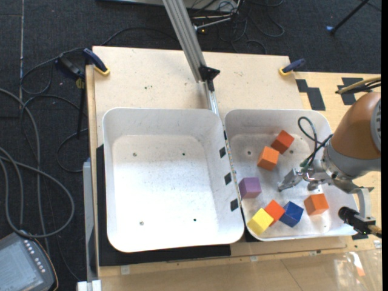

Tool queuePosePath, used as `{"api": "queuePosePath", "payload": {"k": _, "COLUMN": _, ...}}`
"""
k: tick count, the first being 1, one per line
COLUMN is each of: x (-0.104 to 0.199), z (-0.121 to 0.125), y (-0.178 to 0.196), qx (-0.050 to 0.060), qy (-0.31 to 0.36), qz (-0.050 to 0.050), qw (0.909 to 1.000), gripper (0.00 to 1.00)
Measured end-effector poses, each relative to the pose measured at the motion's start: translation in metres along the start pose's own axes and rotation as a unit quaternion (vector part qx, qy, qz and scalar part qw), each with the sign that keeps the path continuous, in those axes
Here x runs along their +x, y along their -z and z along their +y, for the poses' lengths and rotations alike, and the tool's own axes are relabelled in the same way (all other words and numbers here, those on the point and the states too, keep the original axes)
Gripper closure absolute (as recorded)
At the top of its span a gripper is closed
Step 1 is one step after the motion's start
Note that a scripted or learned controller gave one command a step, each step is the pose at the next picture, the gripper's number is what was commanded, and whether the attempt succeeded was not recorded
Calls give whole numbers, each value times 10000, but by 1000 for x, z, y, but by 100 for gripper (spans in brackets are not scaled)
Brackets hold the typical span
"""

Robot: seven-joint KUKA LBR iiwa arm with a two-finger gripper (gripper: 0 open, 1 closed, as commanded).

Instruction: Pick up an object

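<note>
My grey arm with its orange band [362,132] is cut off at the right edge of the view, so I see just the wrist and what hangs from it. My end effector [290,180] is small and metallic against the white bin floor, and its tips blur into the glare; the fingers seem to stand a little apart with nothing between them, though I cannot be certain at this size.

The light wooden table [157,80] stands on dark carpet strewn with black cables, with blue and yellow clamps at its far corners and a slanted aluminium pole [185,32] rising over its far edge. Two shallow white bins sit side by side on it: the left bin [163,174] and the right bin [242,126], which I reach into.

The blocks all lie in the right bin. A purple cube [249,187] sits just left of my end effector. Two orange cubes [268,157] [282,142] lie beyond it, toward the far wall. A third orange cube [316,204] lies near its right side, toward the near wall. A blue cube [292,213], a small red-orange cube [274,209] and a yellow cube [260,220] cluster along the near wall, touching one another or close to it.
</note>
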State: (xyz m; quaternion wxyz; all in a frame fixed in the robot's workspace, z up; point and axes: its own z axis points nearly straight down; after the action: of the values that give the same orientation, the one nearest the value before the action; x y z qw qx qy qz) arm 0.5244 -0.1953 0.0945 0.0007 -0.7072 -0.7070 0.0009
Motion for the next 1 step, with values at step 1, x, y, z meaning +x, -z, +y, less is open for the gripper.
{"api": "queuePosePath", "payload": {"k": 1, "x": 0, "z": 1, "y": 13, "qx": -22, "qy": -1, "qz": -3, "qw": 10000, "gripper": 100}}
